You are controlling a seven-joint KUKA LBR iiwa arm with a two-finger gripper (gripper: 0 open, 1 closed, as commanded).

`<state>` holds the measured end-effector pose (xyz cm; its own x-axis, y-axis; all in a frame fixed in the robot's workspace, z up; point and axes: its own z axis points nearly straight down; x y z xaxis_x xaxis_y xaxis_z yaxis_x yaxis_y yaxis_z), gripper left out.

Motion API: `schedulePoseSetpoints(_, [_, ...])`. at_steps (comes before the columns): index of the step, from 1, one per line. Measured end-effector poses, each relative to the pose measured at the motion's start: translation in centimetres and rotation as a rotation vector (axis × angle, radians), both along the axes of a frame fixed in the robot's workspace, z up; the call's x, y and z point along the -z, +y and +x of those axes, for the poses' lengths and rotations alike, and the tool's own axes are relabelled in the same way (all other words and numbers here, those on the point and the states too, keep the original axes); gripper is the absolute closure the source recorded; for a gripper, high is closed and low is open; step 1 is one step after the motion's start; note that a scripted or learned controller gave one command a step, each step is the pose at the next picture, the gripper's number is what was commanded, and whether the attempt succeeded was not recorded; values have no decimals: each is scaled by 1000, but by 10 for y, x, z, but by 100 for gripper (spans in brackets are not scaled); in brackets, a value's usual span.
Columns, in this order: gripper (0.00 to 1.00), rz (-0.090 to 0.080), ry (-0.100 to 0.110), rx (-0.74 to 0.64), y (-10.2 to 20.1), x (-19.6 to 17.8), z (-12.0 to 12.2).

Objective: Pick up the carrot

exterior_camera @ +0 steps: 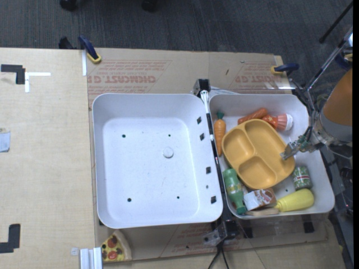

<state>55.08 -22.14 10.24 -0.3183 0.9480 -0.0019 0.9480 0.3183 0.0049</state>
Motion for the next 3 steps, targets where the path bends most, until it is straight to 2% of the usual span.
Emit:
schedulePoseSetpoints(1, [100,-1,-2,3,-1,-9,1])
schedulePoseSetpoints(2, [100,-9,4,82,64,10,-15])
schedulePoseSetpoints(3, [100,-3,3,490,119,10,-33])
